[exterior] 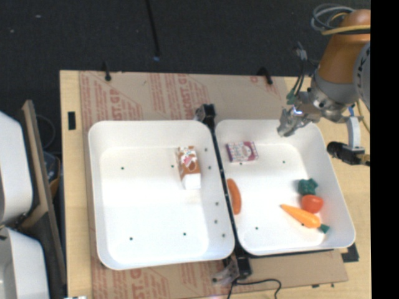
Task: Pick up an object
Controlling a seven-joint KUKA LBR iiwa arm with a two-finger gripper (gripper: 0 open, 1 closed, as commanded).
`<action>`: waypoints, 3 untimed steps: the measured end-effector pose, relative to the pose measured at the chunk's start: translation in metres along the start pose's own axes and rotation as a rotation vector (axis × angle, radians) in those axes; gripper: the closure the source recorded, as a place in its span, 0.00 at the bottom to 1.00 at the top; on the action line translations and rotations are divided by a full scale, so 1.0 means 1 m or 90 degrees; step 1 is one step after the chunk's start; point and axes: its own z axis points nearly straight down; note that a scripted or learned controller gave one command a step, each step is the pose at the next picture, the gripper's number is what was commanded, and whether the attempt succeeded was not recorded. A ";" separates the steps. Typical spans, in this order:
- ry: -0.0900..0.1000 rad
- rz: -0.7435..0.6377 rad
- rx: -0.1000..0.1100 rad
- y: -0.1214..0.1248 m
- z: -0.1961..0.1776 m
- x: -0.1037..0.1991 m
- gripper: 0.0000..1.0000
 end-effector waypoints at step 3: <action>0.001 -0.001 0.000 -0.017 -0.033 0.153 1.00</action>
